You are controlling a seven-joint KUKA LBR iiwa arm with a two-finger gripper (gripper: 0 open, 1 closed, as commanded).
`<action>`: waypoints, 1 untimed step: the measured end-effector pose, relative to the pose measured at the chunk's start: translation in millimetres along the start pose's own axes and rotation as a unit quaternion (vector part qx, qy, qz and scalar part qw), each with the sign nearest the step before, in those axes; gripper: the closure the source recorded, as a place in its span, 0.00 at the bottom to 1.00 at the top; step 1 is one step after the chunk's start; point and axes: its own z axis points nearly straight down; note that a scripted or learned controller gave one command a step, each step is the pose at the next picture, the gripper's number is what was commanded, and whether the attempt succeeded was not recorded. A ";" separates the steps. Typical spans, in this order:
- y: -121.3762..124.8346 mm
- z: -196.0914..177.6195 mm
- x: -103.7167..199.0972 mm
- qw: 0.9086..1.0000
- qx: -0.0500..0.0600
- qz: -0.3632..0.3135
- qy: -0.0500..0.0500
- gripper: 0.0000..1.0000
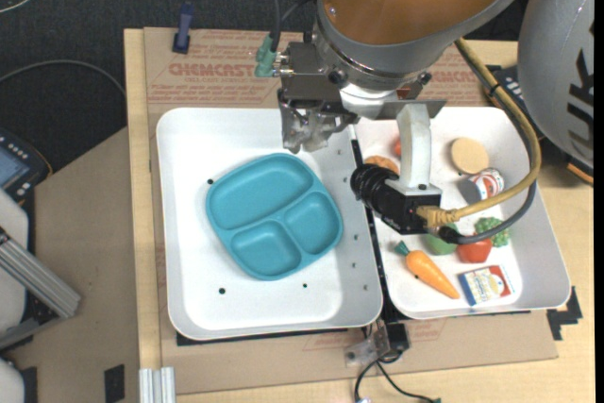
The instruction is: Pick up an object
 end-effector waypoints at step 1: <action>18.5 36.8 -21.7 1.000 -0.002 0.005 0.000 1.00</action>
